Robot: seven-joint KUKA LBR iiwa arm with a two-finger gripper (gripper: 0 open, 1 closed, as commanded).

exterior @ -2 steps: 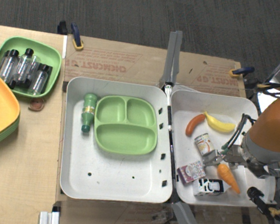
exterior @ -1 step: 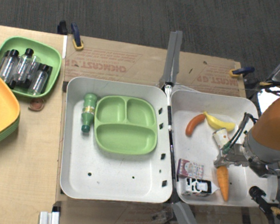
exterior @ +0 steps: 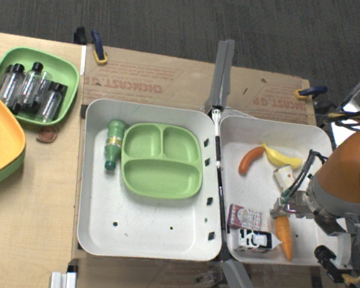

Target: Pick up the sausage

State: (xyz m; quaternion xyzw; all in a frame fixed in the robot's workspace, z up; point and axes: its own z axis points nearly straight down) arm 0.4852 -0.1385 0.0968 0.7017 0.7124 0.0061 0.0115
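- Surface (exterior: 155, 81): brown board carrying two shallow white bins side by side; I count a left bin (exterior: 91, 181) and a right bin (exterior: 232, 140).
- Arm (exterior: 352, 174): grey with orange band, reaching in from the right, over the right bin's near right part.
- Green divided tray (exterior: 161, 161): lies in the left bin, with a green bottle (exterior: 113, 143) just beside it on its left.
- Jaws (exterior: 285, 208): low over the carrot, well apart from the sausage; I cannot tell whether they are parted or closed, and I see nothing held.
- Sausage (exterior: 250, 159): orange-red, lying free in the right bin's far part, just beside a banana (exterior: 281, 157).
- Carrot (exterior: 284, 236) and small carton (exterior: 248, 218): near part of right bin.
- Progress, my judgement: pick not yet made; approach, grip and lift all remain.
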